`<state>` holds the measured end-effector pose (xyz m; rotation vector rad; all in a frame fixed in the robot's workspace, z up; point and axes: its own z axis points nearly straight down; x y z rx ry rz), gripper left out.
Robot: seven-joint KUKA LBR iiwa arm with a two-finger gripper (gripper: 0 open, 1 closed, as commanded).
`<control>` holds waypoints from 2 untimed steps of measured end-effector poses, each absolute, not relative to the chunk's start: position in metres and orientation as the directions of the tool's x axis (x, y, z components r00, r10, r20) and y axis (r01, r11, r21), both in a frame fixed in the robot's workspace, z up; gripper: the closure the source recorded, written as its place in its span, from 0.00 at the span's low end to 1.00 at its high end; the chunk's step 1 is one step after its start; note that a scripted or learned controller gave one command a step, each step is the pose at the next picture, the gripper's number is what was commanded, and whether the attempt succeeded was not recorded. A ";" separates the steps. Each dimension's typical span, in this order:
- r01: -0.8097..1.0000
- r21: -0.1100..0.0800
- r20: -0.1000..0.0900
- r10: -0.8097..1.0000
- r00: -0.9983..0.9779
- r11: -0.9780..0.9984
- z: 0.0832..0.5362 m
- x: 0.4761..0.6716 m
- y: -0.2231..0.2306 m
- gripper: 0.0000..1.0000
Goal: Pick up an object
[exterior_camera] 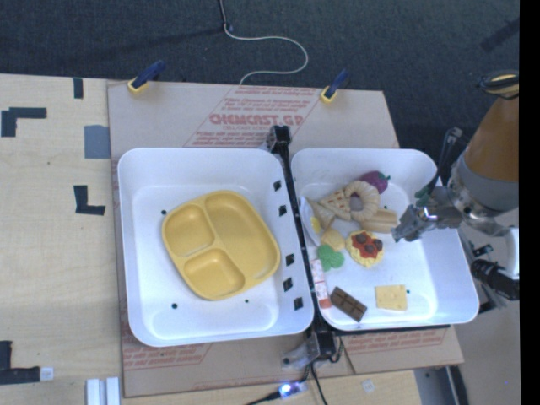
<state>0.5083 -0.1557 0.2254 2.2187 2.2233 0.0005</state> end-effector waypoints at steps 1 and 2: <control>1.000 -0.001 0.001 1.000 -0.006 0.006 0.219 0.529 -0.116 1.00; 1.000 -0.002 0.002 1.000 -0.007 0.007 0.210 0.554 -0.063 1.00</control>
